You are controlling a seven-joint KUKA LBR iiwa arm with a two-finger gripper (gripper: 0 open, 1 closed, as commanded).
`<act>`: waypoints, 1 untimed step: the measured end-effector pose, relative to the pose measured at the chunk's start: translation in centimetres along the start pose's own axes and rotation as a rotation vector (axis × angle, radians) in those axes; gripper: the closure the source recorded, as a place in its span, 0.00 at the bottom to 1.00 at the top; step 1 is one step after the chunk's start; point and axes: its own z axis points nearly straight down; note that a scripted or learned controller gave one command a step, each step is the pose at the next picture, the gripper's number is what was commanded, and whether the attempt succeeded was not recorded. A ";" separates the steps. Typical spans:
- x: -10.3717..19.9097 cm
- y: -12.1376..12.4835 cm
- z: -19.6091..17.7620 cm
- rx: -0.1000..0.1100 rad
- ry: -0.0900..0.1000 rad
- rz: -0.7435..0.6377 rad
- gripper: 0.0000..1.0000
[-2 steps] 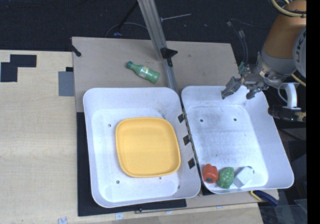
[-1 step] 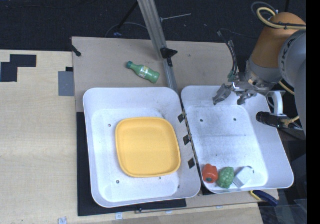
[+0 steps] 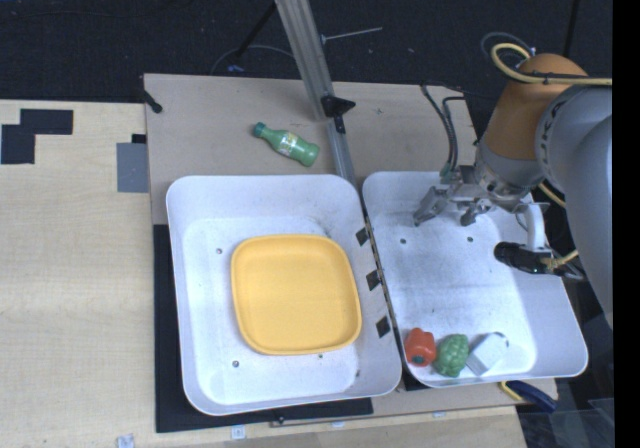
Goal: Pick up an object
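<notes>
The pincer (image 3: 452,207) hangs open and empty over the right bin's (image 3: 450,266) far end, so it should travel to the near edge, where the red piece (image 3: 420,345), green lump (image 3: 451,354) and grey block (image 3: 482,356) crowd, and take the red one cleanly.

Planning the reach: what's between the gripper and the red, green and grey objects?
In the camera view, bare white bin floor separates the gripper from the objects.

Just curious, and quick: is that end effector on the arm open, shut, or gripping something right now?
End effector: open, fingers spread, holding nothing, above the far end of the right bin.
</notes>
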 end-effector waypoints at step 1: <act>0.0 0.1 -1.3 -0.005 -0.001 -0.001 1.00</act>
